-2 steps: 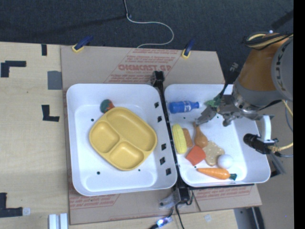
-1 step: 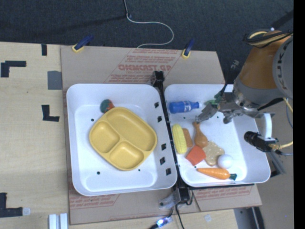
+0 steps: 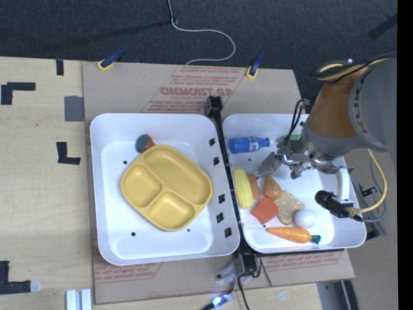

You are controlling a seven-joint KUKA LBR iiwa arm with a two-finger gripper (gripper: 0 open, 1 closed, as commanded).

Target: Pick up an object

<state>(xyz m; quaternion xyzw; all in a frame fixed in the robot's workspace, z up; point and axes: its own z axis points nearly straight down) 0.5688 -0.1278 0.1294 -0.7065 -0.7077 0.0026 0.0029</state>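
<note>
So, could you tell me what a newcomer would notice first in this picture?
Probably the yellow tray, which takes up most of the left bin. Next, the arm's orange band over the right bin, its pincer above a heap of toy food: corn, carrot, blue bottle.

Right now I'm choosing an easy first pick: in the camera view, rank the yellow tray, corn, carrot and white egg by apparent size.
1. yellow tray, by far the largest.
2. and 3. corn and carrot: they look alike in length, so I won't rank them.
4. white egg, smallest.
</note>
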